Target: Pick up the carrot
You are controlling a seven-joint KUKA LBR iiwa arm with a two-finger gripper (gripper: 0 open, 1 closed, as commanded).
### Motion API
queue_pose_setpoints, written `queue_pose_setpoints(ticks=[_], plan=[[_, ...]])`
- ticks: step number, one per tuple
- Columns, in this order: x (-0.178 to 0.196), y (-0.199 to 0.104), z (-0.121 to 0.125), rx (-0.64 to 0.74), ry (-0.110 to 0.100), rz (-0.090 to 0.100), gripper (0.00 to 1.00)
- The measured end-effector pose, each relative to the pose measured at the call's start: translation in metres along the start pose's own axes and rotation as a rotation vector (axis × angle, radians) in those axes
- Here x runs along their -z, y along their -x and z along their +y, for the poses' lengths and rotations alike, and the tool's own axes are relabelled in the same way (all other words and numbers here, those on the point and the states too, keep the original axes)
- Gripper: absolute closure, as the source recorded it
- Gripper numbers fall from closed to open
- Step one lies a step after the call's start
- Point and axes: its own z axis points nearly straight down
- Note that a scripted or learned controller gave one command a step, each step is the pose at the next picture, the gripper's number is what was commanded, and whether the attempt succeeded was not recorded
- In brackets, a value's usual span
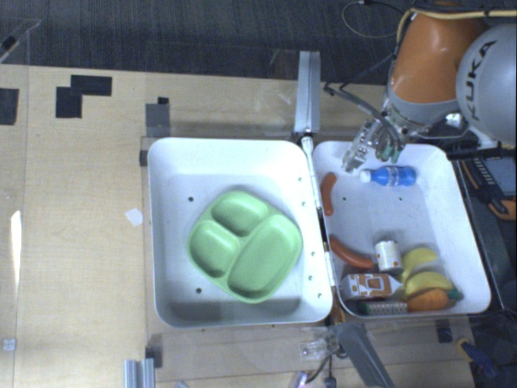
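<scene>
Carrot — the orange tapered one (428, 300) — is lying in my right white bin's (468, 217) near corner beside two yellow bananas (422, 271); farther back, the two-finger gripper (370, 153) is hovering with fingers apart, holding nothing.

The gripper (365, 153) is seen over the back of the right bin (471, 241). A blue bottle (389, 175) is laid just beside it. The carrot (428, 299) is tucked far off, by the bananas (422, 271).
</scene>
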Motion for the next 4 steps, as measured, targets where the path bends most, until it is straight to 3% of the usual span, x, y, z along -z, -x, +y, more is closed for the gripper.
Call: queue_pose_setpoints(ticks=[1,2,3,4], plan=[[-0.004,0.008,-0.100,0.139,0.000,0.000,1.00],[-0.004,0.014,-0.029,0.150,0.001,-0.001,1.00],[-0.007,-0.009,-0.005,0.086,0.001,0.002,1.00],[-0.006,-0.027,0.054,0.197,0.002,-0.001,1.00]])
